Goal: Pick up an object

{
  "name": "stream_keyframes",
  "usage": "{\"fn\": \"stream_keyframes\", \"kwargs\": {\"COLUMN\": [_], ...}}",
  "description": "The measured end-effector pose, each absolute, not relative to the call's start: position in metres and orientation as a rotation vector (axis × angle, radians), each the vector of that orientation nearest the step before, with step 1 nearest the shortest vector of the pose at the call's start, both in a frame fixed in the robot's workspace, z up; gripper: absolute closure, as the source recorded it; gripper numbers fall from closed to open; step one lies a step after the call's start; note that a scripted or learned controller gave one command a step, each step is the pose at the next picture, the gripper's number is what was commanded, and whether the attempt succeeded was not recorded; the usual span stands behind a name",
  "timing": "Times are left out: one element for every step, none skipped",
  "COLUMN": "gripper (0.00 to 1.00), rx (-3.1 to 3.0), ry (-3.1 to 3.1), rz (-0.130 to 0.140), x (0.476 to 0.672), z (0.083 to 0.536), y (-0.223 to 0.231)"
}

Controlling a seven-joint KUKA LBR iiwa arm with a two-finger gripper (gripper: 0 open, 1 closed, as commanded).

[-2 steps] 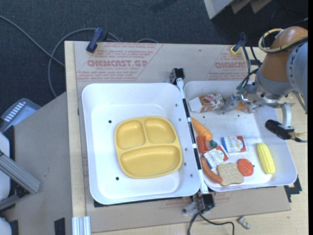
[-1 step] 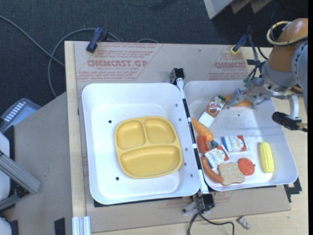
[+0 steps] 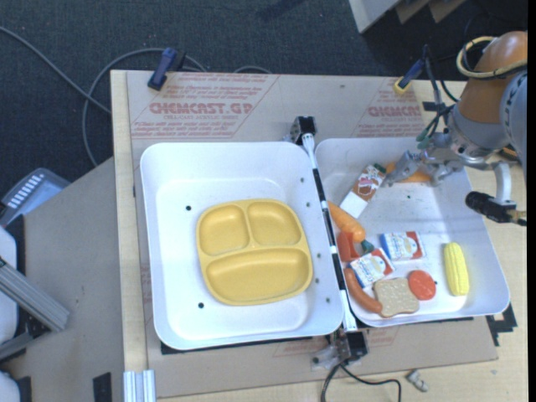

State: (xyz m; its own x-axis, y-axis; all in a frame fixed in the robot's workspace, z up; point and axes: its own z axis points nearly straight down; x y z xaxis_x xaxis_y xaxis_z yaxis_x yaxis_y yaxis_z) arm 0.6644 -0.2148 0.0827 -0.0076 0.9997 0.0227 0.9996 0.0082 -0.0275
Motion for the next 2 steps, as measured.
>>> {"fn": "stream_keyframes", "kwargs": {"gripper": [0.0, 0.0], "rx": [-2.188, -2.187], "ry": [-2.205, -2.205], "rz": [0.005, 0.006], "x": [0.6644, 0.6644], "z": [0.0826, 0.0826], "y": [-0.2147, -0.2147]}}
